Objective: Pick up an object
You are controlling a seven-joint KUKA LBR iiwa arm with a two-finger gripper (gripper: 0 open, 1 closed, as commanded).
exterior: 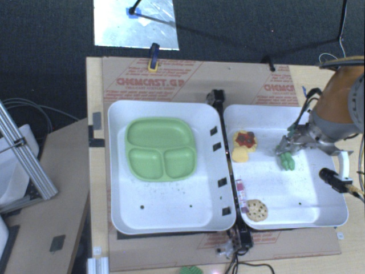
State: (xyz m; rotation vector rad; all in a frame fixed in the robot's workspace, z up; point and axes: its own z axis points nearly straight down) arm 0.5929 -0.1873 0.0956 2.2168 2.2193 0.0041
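Observation:
In the right bin [308, 210] lie a green toy [287, 162], a red and yellow piece [243, 145] near the bin's left wall, and a round cookie [257, 210] at the front left. My gripper [285, 148] hangs just above the green toy, at its upper end, with the grey arm and orange band reaching in from the right. The toy rests on the bin floor below the fingertips.
The left bin [171, 210] holds a pale green divided plate [161, 148]. A black divider with clips [219, 153] runs between the two bins. Cardboard [199, 79] lies under both bins, with a yellow clamp [153, 58] at its back edge.

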